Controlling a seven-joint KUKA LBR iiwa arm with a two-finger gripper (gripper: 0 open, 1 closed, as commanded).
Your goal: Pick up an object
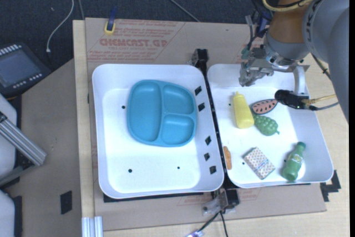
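Note:
My gripper hangs over the far part of the right bin, just beyond a yellow bottle that lies there. Beside the bottle sit a watermelon slice and a green bumpy fruit. Nearer the front lie a patterned small box and a green bottle. A thin orange stick rests by the bin's left wall. Nothing shows in the gripper's grasp.
The left bin holds a blue divided plate. A black divider with clips runs between the bins. The arm's orange band and a black cable fitting stand over the right bin's far right.

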